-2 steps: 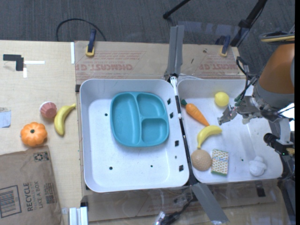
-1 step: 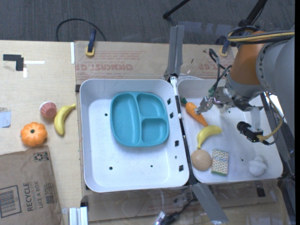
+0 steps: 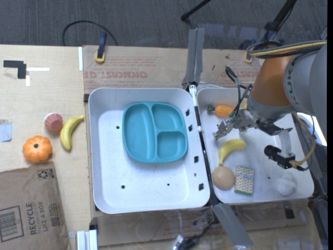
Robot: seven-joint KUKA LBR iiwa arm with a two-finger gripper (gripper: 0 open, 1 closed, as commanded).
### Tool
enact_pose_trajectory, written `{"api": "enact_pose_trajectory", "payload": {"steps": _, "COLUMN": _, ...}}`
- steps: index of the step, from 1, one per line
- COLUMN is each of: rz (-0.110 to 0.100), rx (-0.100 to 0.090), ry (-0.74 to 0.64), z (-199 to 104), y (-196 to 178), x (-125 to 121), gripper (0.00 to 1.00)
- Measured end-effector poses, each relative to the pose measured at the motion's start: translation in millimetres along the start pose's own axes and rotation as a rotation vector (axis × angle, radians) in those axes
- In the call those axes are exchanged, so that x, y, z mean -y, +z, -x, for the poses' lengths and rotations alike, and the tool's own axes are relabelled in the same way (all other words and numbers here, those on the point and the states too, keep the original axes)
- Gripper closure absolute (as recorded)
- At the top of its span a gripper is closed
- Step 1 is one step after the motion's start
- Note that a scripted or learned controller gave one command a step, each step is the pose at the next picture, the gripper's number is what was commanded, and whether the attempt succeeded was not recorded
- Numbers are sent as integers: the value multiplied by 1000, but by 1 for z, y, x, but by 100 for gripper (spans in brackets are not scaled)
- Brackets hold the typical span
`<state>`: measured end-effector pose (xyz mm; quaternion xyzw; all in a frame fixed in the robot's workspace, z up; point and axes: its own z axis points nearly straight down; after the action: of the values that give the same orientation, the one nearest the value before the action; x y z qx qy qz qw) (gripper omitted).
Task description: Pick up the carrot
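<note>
Carrot [image 3: 223, 110] sits in the right bin [image 3: 302, 189], up near that bin's far-left corner, close to the divider between the two bins. Orange body, green tip pointing left toward the divider, so its long axis runs roughly left-right, parallel to the bin's far edge. It lies flat on the bin floor, nothing stacked on it.

Pincer [image 3: 225, 129] hangs just nearer the camera than the carrot, over the same left part of the right bin, between the carrot and the banana [image 3: 230, 148] below it. Fingers are a thin metallic tangle at this angle; can't tell if they are spread or closed. Nothing visibly between them, so no grip on the carrot as far as shown. Carrot and pincer look near but apart.

Judgement: key relation is that the carrot lies toward the bin's far edge from the pincer, slightly off to one side at most. Next move likely needs a short shift toward the far edge, then down, with fingers closing across the short width, i.e. straddling the left-right axis. Risk: the bin's far wall and the divider are close, little room for a finger on the far side. Banana is near enough behind to get nudged.
</note>
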<state>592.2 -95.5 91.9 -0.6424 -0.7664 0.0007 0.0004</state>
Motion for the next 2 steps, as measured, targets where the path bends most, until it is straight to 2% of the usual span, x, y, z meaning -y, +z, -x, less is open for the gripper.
{"api": "enact_pose_trajectory", "payload": {"steps": 1, "rz": 0, "rx": -1, "ry": -236, "z": 1, "y": 1, "x": 35, "gripper": 0}}
{"api": "enact_pose_trajectory", "payload": {"steps": 2, "rz": 1, "rx": 0, "ry": -231, "z": 3, "y": -9, "x": 35, "gripper": 100}}
